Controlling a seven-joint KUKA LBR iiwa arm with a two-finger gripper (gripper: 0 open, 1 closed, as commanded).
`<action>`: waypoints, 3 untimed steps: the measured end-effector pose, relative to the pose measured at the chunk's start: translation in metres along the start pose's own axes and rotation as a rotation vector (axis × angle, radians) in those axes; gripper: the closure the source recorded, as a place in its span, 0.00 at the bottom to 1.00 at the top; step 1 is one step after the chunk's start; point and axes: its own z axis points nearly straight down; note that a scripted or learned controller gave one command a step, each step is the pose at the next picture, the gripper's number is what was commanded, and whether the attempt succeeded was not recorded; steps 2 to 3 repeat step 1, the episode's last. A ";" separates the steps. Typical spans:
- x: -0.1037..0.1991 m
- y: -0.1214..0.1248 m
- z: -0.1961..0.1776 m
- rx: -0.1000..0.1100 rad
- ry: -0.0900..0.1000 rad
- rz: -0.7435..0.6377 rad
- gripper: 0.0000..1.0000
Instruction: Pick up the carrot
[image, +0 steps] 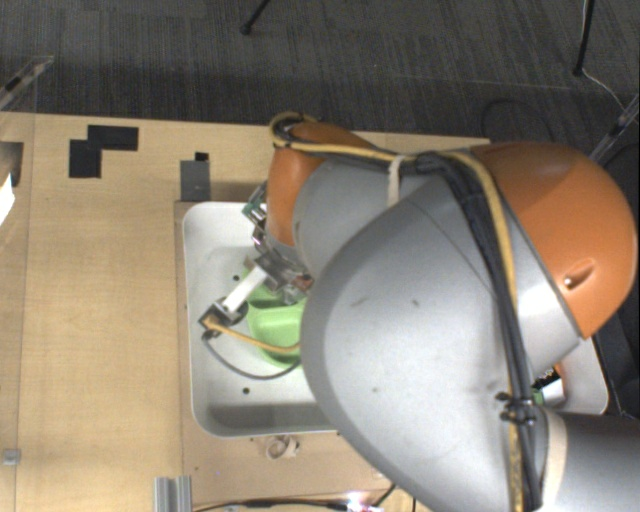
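Note:
My gripper reaches down into the left white bin, near the middle of the part I can see. A light green object lies on the bin floor right below and beside the gripper, partly covered by it. The big grey and orange arm hides the right part of this bin and whatever lies there.
The wooden bench stretches to the left of the bin, with black cut-out marks at the back left. A small metal fitting sits at the bin's front edge. The bin floor at the front left is bare.

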 end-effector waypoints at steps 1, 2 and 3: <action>-0.065 0.040 -0.121 0.013 -0.013 -0.132 1.00; -0.065 0.040 -0.121 0.013 -0.013 -0.132 1.00; -0.065 0.040 -0.121 0.013 -0.013 -0.132 1.00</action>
